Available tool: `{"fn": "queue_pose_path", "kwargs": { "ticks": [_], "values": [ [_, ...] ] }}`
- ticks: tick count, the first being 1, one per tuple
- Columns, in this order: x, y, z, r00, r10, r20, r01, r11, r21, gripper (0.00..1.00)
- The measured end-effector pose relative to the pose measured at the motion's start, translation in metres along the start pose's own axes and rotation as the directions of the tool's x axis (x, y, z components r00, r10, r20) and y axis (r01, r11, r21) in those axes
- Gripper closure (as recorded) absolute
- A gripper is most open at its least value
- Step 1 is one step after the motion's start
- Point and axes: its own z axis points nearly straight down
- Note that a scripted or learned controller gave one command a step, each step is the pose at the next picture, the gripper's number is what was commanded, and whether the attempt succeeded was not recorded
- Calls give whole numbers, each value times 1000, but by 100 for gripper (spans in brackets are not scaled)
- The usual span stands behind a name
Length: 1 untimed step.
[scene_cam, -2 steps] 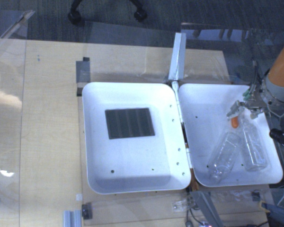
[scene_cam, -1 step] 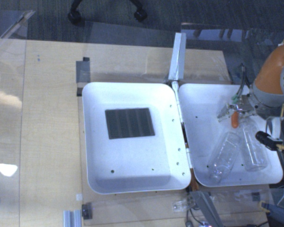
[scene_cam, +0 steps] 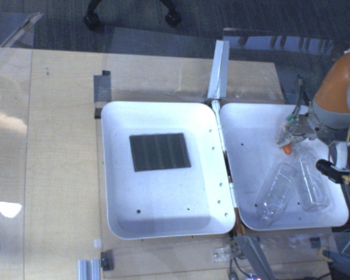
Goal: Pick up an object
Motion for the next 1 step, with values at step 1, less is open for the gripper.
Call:
{"fn": "queue_pose_path", "kwargs": {
  "ticks": [1],
  "values": [
    [120, 28, -87, 996, -84, -3, 84, 996, 10, 100]
  ]
}}
